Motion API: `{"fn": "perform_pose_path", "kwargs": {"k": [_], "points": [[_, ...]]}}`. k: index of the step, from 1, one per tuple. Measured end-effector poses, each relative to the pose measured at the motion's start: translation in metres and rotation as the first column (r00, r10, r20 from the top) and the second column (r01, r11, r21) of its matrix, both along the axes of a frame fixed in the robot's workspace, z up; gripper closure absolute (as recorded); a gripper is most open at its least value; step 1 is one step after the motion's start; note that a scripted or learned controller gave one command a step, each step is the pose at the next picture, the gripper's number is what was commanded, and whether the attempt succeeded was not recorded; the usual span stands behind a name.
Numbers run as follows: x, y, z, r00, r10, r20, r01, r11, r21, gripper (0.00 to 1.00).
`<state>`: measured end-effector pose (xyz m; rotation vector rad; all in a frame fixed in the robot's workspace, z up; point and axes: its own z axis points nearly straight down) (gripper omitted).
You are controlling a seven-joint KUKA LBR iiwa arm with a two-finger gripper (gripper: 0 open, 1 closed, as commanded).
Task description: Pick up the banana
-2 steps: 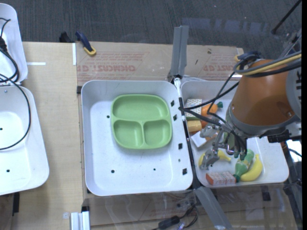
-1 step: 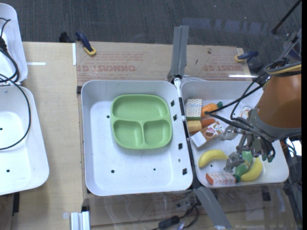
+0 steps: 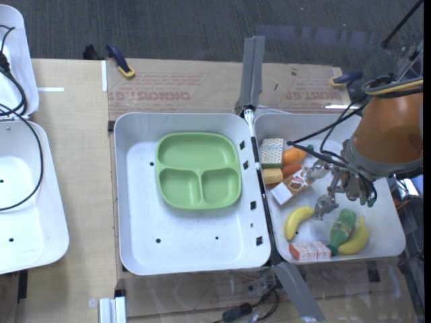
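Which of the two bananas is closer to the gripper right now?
The left banana, lying just beside the gripper. The other banana sits farther right, behind the green bottle.

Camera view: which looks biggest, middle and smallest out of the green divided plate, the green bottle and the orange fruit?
1. Green divided plastic plate, by far the largest.
2. Green bottle.
3. Round orange fruit, partly hidden, so it is only roughly smaller than the bottle.

dark grey carpet floor (image 3: 202, 12) beyond the bench. light wooden benchtop (image 3: 67, 79) carries a brown cardboard sheet (image 3: 175, 86). two blue clamps (image 3: 120, 59) at its far edge.
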<state>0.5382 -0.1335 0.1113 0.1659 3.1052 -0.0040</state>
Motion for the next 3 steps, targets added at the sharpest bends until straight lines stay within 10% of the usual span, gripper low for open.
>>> {"fn": "perform_pose_path", "kwargs": {"k": [1, 2, 3], "points": [[0.001, 0.028, -0.004, 0.997, -0.077, 0.008, 0.077, 0.997, -0.006, 0.0], [0.008, 0.027, 0.012, 0.996, -0.079, 0.031, 0.079, 0.997, -0.007, 1.0], [0.007, 0.027, 0.01, 0.996, -0.079, 0.027, 0.079, 0.997, -0.007, 0.0]]}}
